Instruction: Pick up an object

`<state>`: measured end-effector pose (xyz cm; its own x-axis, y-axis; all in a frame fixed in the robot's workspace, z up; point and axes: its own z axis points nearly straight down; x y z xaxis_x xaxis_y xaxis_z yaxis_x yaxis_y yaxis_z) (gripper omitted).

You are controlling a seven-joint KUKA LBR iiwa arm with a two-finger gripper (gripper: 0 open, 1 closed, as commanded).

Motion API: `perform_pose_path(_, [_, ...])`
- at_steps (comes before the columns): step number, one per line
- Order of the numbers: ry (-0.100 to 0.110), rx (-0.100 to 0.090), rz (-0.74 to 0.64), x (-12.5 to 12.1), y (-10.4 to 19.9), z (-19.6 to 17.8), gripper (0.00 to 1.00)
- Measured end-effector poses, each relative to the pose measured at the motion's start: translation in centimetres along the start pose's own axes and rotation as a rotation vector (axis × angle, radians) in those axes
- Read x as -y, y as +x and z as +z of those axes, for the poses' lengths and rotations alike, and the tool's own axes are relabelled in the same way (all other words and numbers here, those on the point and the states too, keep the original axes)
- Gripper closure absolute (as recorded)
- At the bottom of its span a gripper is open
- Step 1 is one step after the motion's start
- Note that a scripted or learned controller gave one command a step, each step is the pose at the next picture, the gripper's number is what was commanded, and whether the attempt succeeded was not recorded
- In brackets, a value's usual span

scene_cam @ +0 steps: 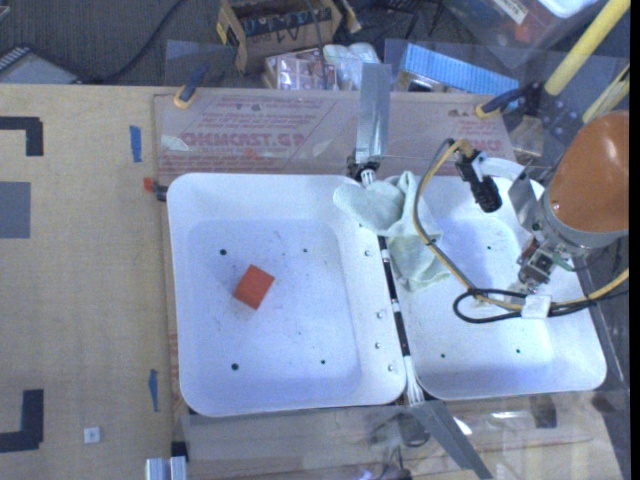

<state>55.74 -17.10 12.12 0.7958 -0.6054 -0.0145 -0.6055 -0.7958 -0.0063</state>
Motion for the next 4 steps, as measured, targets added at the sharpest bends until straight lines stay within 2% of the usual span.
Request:
perform_pose_path(1, [-0.001, -0.01, -0.352, -4.9, -4.9, -16.5, 1.0])
perform_pose_path(2, [0.001, -0.011, -0.215, -4.5, -0.2, -21.6, 1.0])
perform_pose_path(3, [0.002, -0.009, -0.356, -2.6, -6.2, -26.9, 1.0])
perform_pose_path(4, [-0.002, -0.005, -0.402, -0.8, -7.7, -24.6, 1.0])
